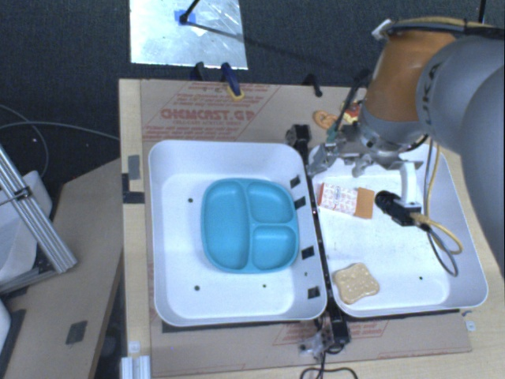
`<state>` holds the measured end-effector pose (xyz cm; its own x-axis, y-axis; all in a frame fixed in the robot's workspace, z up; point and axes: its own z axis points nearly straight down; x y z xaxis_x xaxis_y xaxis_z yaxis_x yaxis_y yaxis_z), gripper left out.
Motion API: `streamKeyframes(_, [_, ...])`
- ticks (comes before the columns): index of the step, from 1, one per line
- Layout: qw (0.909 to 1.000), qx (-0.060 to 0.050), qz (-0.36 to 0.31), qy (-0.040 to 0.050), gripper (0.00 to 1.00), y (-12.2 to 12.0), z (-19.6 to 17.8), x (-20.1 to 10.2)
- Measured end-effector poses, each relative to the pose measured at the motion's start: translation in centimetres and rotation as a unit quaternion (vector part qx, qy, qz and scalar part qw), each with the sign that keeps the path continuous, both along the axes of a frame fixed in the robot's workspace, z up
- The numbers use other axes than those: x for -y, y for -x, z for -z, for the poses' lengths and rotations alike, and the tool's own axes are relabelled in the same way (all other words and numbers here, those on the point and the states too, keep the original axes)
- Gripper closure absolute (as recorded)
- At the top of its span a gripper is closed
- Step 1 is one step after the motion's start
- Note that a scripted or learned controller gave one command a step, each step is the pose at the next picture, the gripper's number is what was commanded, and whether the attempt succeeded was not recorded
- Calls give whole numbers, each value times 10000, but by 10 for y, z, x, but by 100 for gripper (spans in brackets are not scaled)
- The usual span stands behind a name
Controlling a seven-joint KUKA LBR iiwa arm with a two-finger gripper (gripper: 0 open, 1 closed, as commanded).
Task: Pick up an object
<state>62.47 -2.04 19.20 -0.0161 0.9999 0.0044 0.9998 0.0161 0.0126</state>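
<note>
In the right bin (465, 279), a white and red packet (338, 198) lies next to a small orange-brown piece (364, 204) near the back left. A tan slice of toast (356, 283) rests near the front left corner. My gripper (344, 156) hangs over the back left of this bin, just above and behind the packet, under the orange band of the arm (402, 69). Nothing is visibly held in it.
The left bin (173, 212) holds a blue divided plate (250, 224). A black part with a yellow cable (438, 239) from the arm dangles over the middle right of the right bin. A small round orange item (324, 119) lies on the cardboard behind the bins.
</note>
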Motion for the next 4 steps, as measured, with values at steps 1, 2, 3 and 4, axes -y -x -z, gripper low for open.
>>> streamKeyframes(1, [9999,-35,90,36,0,-46,111,76])
streamKeyframes(2, [10000,-30,89,32,0,-35,105,136])
streamKeyframes(3, [10000,-24,68,37,0,-4,105,106])
streamKeyframes(4, [10000,1,73,44,100,-6,93,108])
